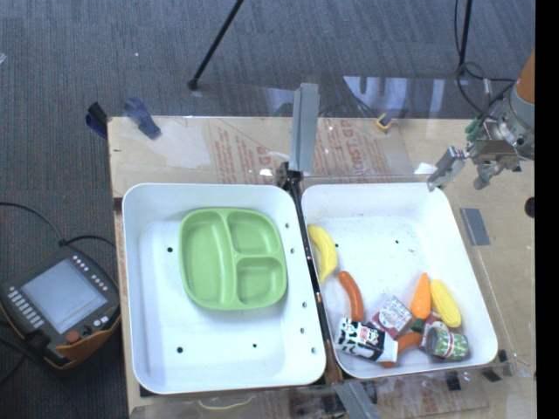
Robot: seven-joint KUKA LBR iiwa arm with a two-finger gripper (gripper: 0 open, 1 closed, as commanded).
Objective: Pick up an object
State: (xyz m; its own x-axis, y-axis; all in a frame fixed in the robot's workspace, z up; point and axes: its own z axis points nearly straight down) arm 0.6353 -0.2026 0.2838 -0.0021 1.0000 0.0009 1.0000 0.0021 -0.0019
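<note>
My gripper hangs open above the far right corner of the right bin, with nothing between its fingers. Below it in that bin lie a yellow banana by the left wall, a red sausage, an orange carrot, a yellow corn cob, a black-and-white carton, a small red-and-white packet and a can with a green label. All of these sit well below and left of the gripper.
The left bin holds a green divided plate. A grey upright post stands behind the seam between the bins. A handheld control pendant lies on the floor at the left.
</note>
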